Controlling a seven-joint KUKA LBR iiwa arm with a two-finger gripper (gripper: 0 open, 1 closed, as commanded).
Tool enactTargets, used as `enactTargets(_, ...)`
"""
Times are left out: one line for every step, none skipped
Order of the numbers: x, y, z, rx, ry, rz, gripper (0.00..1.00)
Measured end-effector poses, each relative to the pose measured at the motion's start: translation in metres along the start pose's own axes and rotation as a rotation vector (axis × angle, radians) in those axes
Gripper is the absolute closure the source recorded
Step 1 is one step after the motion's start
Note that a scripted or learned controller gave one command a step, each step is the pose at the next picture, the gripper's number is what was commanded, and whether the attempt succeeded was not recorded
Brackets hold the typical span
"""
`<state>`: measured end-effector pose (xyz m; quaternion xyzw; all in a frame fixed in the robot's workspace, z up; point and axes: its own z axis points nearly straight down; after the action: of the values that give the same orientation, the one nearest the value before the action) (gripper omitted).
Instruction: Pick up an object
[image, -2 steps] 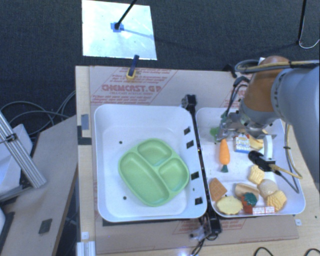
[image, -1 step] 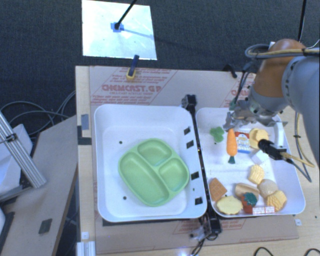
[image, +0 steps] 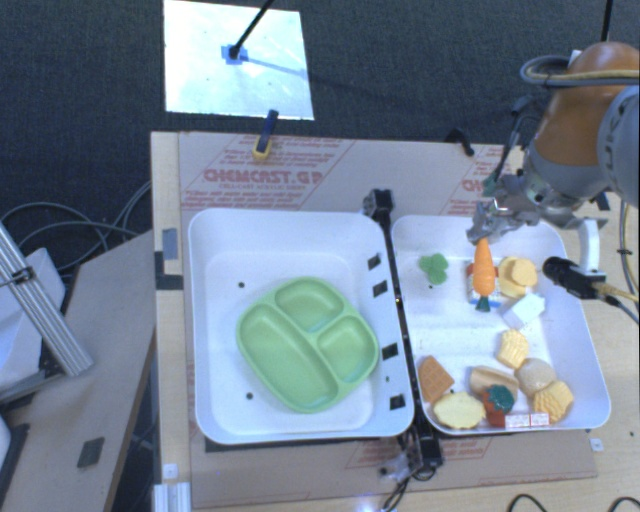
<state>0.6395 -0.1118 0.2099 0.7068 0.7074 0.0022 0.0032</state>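
We can't tell the gripper's (image: 484, 232) state; the carrot (image: 484, 268) just below it could slip free, crowded by neighbouring toys.

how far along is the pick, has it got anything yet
Early stage. Done: the arm has reached over the right bin, with the pincer just above the top end of the orange carrot. In hand: nothing is visibly held; the carrot appears to lie among the other toy foods. Whether the pincer touches it cannot be told. Left: grip and lift. The green tray sits in the left bin.
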Motion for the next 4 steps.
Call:
enactTargets(0.000, 0.001, -0.016, 0.003, 0.001, -0.002, 1.00)
enactTargets(0.010, -0.040, -0.012, 0.009, 0.002, 0.000, 1.00)
enactTargets(0.018, -0.084, -0.006, 0.011, 0.002, 0.001, 1.00)
enactTargets(0.028, -0.138, -0.005, 0.011, 0.003, 0.001, 1.00)
